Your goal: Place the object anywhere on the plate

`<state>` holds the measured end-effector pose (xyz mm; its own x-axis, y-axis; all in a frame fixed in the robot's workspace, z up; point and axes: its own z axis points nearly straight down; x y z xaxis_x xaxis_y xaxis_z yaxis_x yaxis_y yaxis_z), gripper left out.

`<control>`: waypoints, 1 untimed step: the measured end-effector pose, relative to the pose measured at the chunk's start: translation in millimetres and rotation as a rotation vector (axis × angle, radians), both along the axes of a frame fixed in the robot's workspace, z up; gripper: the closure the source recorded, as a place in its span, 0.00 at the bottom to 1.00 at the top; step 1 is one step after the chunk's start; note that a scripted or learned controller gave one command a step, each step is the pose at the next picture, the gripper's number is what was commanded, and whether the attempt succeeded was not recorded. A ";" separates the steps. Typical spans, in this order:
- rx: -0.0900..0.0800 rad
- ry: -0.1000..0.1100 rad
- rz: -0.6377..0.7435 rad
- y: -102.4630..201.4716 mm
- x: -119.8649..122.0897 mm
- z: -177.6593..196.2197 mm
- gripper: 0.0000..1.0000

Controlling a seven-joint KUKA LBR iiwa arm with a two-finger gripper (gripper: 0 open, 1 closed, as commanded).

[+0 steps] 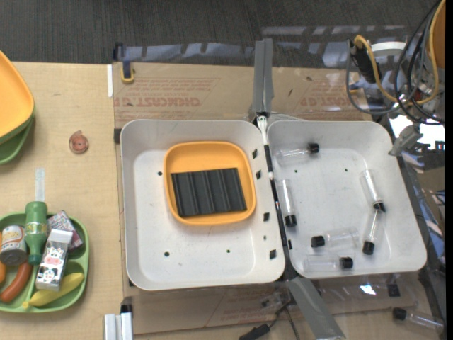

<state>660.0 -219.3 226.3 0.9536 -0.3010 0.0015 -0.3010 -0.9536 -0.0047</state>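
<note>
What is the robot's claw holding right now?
That cannot be told. The arm sits at the far right among cables. The clear tubes lie loose in the right bin, away from it.

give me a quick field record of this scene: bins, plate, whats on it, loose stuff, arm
left bin: holds the orange plate
on plate: dark ribbed block, lying flat
right bin: clear tubes with black caps, scattered along the edges
bench left: green tray of toy food, orange dish
arm: cables and body at upper right, off the bins
gripper: cannot tell
</note>
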 end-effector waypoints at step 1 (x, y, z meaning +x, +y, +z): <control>0.000 -0.001 0.109 0.7 0.2 -0.3 0.00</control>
<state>660.2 -218.6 225.9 0.9806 -0.1959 0.0025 -0.1959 -0.9806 -0.0046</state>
